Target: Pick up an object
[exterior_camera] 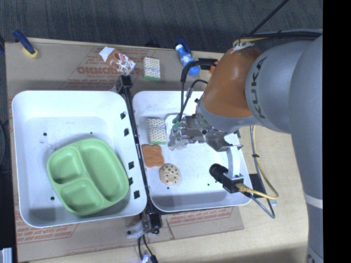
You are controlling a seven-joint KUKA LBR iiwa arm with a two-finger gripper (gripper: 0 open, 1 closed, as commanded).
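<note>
Arm reaching into the right bin (192, 201), over small food items.
The gripper (176, 136) hangs low; whether it is apart or together, I cannot tell. Just to its left lies a patterned packet (156, 129); below-left, an orange piece (153, 155) and a cookie (169, 174).

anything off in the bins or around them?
Two things lie outside the bins, on the cardboard behind them: a crumpled orange-and-white wrapper and a small green-patterned packet. The green divided plate sits askew in the left bin.
</note>
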